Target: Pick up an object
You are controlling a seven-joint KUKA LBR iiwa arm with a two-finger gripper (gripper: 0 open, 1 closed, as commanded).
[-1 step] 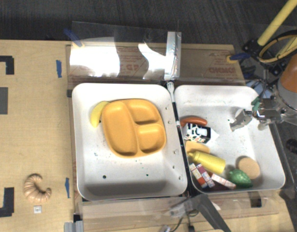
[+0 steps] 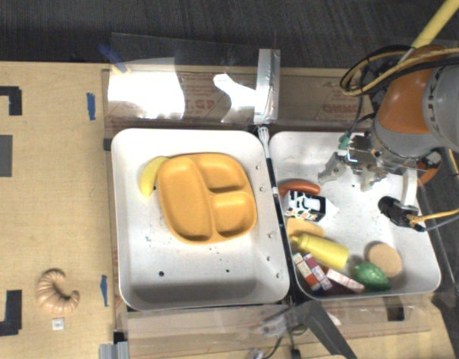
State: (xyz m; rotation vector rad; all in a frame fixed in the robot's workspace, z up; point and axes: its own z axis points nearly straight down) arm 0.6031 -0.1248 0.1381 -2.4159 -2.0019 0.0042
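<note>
My gripper (image 2: 350, 170) hangs over the far part of the right bin (image 2: 427, 254), open with nothing between its fingers. Left of and below it lie a red sausage (image 2: 299, 188) and a black-and-white item (image 2: 306, 205). Nearer the front are a yellow bottle (image 2: 324, 250), a round tan biscuit (image 2: 384, 259), a green item (image 2: 372, 275) and small colourful boxes (image 2: 314, 270). The gripper touches none of them.
The left bin (image 2: 132, 253) holds an orange divided plate (image 2: 207, 197) with a banana (image 2: 148, 175) at its left edge. A tan curled toy (image 2: 57, 291) lies on the bench to the far left. A clear panel (image 2: 214, 88) stands behind the bins.
</note>
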